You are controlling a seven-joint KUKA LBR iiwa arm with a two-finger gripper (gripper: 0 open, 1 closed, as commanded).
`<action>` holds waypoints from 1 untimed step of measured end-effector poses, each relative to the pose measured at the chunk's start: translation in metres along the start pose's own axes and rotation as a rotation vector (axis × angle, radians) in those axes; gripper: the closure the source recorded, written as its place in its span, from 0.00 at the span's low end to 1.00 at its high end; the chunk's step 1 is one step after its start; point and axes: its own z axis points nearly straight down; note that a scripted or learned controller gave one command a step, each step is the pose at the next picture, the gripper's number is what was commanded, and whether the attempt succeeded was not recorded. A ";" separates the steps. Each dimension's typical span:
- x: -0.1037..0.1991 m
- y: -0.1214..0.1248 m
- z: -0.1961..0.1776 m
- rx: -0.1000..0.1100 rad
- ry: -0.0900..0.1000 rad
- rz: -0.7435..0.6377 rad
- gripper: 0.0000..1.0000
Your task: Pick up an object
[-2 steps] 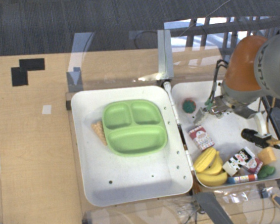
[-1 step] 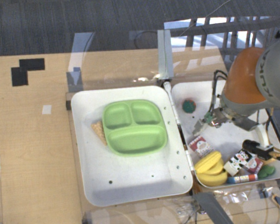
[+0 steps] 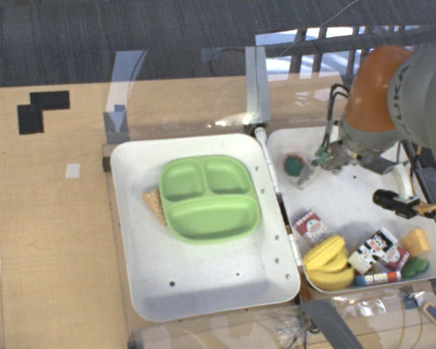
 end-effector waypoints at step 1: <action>-0.006 0.034 0.004 0.048 0.014 0.051 0.00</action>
